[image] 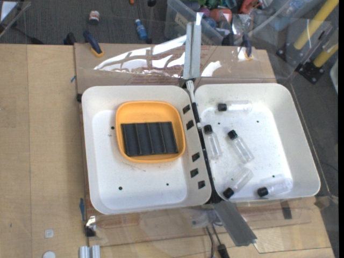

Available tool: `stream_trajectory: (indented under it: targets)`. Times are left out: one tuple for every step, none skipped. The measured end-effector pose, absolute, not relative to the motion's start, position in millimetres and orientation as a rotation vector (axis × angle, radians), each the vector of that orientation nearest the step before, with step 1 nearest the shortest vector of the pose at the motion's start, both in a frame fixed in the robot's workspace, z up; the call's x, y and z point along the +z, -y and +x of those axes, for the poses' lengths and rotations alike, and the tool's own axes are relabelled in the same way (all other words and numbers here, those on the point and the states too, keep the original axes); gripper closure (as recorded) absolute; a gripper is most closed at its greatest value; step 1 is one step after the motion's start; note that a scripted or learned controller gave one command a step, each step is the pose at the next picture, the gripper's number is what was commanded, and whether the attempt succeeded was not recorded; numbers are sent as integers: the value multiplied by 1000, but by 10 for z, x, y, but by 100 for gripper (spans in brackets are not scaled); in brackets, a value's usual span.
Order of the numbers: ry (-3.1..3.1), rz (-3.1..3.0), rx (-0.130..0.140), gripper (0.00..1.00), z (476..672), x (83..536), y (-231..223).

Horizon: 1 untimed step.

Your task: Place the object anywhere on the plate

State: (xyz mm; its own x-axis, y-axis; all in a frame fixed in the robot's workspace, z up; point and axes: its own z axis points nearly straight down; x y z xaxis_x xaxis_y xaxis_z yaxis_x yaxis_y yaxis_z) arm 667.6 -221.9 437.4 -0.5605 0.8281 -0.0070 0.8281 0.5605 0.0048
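Note:
An orange plate [124, 113] lies in the left bin [102, 187], toward its back. A black ribbed rectangular object [149, 138] rests flat on the plate, covering most of its middle. In the right bin [301, 149] lie several clear small bottles with black caps: one at the back [234, 107], one by the divider [212, 143], one in the middle [240, 147], and others along the front [275, 187].
A row of black clips [193, 141] runs along the divider between the bins. Behind the bench stand clear tubs of coloured toys [226, 4]. A metal post [192, 50] rises at the back between the bins. Bare wooden bench lies to the left.

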Motion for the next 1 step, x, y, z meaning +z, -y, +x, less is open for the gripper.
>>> stream_trajectory:
  targets:
    - [-2943,1078,1,100,6676,4377,2217]
